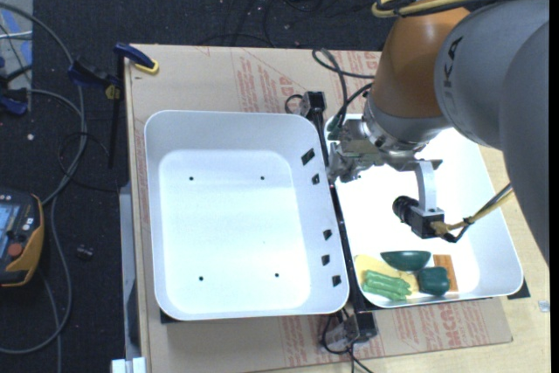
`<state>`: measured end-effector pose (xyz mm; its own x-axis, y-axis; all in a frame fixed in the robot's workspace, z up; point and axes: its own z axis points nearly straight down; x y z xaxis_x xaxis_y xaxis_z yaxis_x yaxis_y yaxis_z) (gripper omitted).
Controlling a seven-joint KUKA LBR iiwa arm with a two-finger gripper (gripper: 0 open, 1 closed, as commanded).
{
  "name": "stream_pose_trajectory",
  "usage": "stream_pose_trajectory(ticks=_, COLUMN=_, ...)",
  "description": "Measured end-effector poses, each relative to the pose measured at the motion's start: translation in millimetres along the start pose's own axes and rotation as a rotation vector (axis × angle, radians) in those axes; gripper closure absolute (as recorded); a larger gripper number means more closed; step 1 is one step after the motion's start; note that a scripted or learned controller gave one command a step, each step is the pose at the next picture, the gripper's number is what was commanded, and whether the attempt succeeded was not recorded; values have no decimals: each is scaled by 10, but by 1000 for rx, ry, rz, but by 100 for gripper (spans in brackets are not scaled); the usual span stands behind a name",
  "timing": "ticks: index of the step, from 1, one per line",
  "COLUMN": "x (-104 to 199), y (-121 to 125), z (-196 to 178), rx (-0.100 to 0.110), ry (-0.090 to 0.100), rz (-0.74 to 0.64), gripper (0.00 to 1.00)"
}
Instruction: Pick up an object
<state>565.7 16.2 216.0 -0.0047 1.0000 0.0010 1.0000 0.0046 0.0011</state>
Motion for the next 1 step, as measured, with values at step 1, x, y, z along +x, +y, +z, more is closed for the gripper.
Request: stream_pose_trajectory(ticks=1, x=418, y=179, z=-26, rx=0, ry=-1, rz=1, gripper=100)
